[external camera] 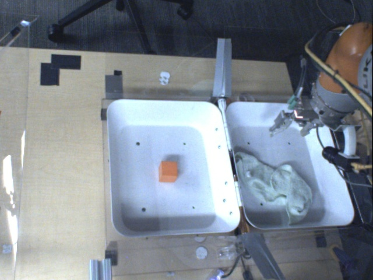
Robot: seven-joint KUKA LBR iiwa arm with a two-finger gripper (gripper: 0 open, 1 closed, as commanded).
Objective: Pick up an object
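Gripper (pixel 285 121) seen open, nothing held, above far right bin | crumpled pale green cloth (pixel 273 182) could be missed | small orange cube (pixel 168 171) left far away

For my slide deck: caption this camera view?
Gripper hovers over right bin holding a crumpled cloth; orange cube in left bin.

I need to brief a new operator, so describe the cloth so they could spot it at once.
Start at the two white bins side by side and take the right bin, the one nearest the arm. In its lower half lies a crumpled pale greenish-white cloth. It is soft and rumpled, unlike the small orange cube in the left bin.
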